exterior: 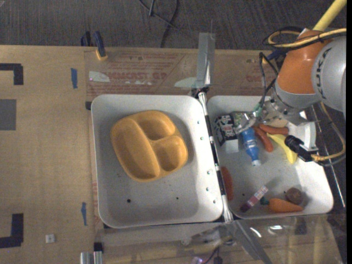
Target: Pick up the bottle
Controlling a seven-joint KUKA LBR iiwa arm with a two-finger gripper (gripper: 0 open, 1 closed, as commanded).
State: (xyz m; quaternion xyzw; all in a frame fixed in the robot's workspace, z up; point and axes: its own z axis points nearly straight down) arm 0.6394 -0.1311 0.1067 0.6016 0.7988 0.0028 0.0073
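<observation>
blue bottle (251,146) lies flat in the right bin (308,202), cap toward the near edge, crowded by toys. end effector (258,116) hovers at its top end, probably lining up; can't tell its grip state

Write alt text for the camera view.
From above, the grey-and-orange arm reaches into the right bin, its gripper over a blue bottle lying among toy food. The left bin holds a yellow divided plate.
</observation>
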